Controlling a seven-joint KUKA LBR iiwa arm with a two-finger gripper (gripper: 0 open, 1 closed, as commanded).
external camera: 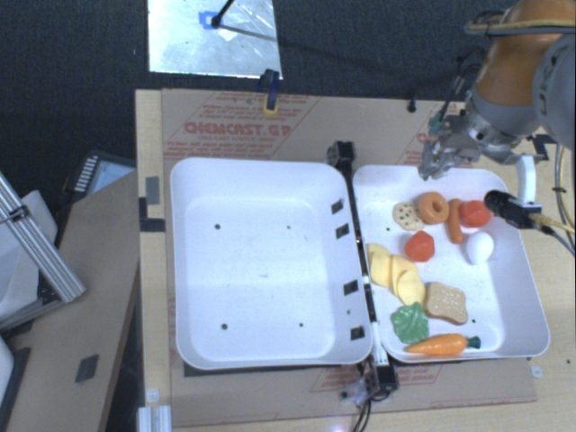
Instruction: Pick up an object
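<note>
Several toy foods are lying in the right bin (531,327) in front of you, any of them a candidate for the pick. You are seeing a doughnut (433,207) near the bin's far edge, with a cookie (407,214) just to its left and a sausage (454,220) on its other side. A red tomato (419,246) is sitting nearer the middle, a white egg (480,247) beyond it, and a second reddish piece (474,212) is lying by the sausage. Closer to you, yellow banana slices (397,274), a slice of bread (445,302), a green leafy piece (409,321) and a carrot (438,345) are crowding the near corner. The gripper (435,168) is hanging just above the doughnut at the far rim; you cannot tell whether its fingers are parted or closed, and nothing is showing between them. The left bin (193,187) is sitting alongside, touching the right one
</note>
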